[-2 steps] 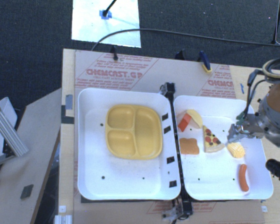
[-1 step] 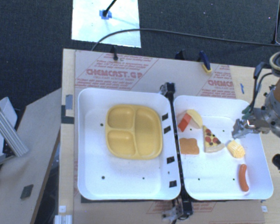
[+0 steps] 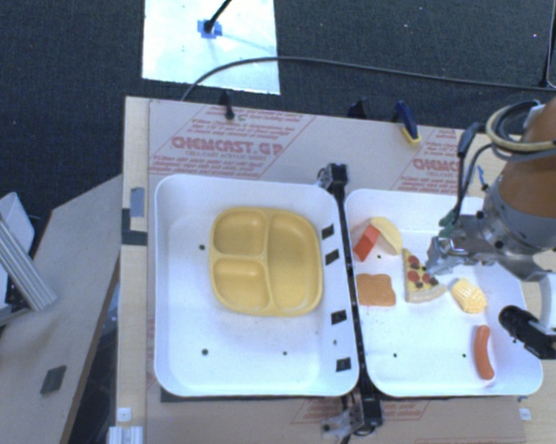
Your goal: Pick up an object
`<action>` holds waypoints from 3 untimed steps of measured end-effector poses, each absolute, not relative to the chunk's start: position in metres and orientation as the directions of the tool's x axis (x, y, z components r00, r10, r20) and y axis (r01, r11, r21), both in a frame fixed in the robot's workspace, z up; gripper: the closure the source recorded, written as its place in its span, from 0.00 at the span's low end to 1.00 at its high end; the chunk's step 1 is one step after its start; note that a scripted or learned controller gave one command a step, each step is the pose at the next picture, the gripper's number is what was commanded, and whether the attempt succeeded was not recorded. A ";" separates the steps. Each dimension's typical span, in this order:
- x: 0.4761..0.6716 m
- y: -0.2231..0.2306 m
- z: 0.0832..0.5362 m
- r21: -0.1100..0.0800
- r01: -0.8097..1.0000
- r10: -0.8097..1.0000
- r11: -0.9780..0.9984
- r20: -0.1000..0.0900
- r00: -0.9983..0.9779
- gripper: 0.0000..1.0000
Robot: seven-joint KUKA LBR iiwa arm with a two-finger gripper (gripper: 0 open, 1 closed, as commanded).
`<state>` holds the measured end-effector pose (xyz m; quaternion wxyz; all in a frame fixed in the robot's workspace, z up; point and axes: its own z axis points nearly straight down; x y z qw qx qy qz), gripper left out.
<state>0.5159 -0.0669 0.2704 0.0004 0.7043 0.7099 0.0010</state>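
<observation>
White plastic forms both bins. Nearest in the right bin, close to its front right corner, lies one sausage, orange-red, slim and rounded at both ends, lengthwise toward the front edge. Just behind it, near the right edge, sits one corn cob, pale yellow and stubby. To its left is one pizza slice, a tan wedge dotted with red and green toppings, its point toward the back. Beside that, toward the bin's left edge, lies one toast, flat, brown and roughly square. Farther back, near the back left corner, one orange-red wedge touches one pale yellow cheese piece.

That makes six food pieces in the right bin, one of each kind.

One gripper hangs low over the pizza slice's back end, grey metal, reaching in from the right edge; whether its fingers are parted or closed cannot be told, and nothing is seen held in it.

Alone in the left bin, about its middle, rests one yellow plate, with three compartments.
</observation>
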 end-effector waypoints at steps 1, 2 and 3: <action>0.518 -0.015 0.272 0.002 1.000 1.000 0.010 0.001 -0.010 1.00; 0.505 0.040 0.258 0.001 1.000 1.000 0.010 0.002 -0.010 1.00; 0.509 0.098 0.241 -0.001 1.000 1.000 0.011 0.002 -0.011 1.00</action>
